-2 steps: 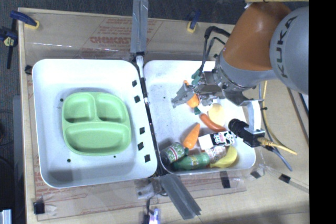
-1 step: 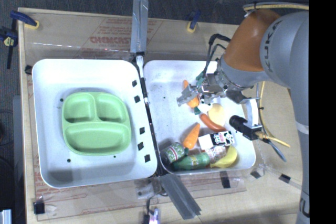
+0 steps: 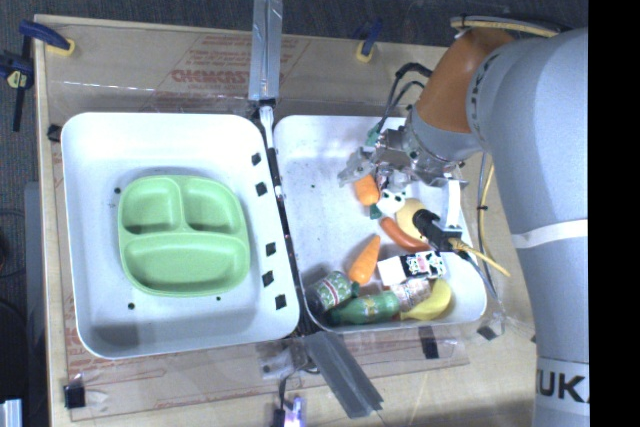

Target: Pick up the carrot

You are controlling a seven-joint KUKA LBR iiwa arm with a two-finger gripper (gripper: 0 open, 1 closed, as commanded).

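Wooden tabletop carries two bins, and the carrot (image 3: 364, 259) lies at six o'clock of the tool (image 3: 385, 173), whose opening I cannot tell; it looks light, stiff, smooth, best gripped mid-body.

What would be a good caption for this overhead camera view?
Grey robot arm reaches into the right white bin of toy food, its gripper near a small orange carrot.
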